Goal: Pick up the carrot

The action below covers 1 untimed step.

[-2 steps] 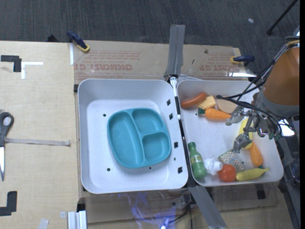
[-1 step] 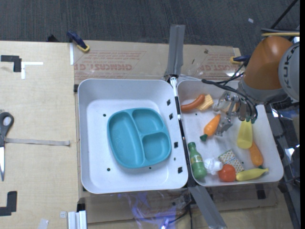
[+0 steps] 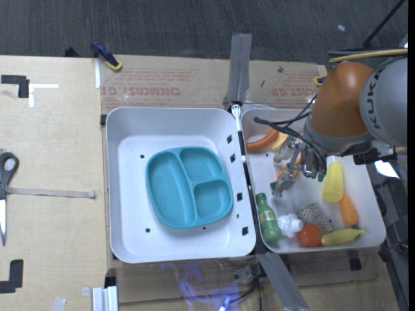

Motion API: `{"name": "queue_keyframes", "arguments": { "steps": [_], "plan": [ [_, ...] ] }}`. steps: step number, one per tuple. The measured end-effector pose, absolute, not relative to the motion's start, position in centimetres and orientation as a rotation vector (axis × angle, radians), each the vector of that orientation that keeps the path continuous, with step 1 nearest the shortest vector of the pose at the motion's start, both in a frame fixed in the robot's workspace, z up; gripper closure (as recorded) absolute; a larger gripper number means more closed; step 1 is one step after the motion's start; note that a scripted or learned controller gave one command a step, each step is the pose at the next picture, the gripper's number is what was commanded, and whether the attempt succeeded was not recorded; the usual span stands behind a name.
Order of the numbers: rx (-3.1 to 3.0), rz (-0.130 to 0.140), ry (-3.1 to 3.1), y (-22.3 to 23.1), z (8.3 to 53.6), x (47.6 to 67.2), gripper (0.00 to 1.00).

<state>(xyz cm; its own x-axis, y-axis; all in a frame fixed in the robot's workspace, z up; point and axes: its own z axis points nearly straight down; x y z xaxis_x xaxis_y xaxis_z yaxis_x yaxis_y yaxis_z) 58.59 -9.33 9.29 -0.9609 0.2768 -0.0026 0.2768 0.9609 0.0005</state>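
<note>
The arm point(image 3: 363, 102) bends over the right bin point(image 3: 371, 193), gripper point(image 3: 293, 171) low. Finger state cannot be told. The carrot point(image 3: 348, 210) lies near.

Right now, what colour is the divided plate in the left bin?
Teal blue: the divided plate shows plainly in the camera view.

Carrot point(image 3: 349, 210): orange, probably lying flat, right bin, beside yellow bottle.
</note>
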Motion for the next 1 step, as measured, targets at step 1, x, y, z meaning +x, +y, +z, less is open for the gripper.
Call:
{"name": "queue_keyframes", "arguments": {
  "steps": [1],
  "plan": [
    [0.434, -0.002, 3.104, -9.31, 10.33, 58.76, 1.0]
  ]
}}
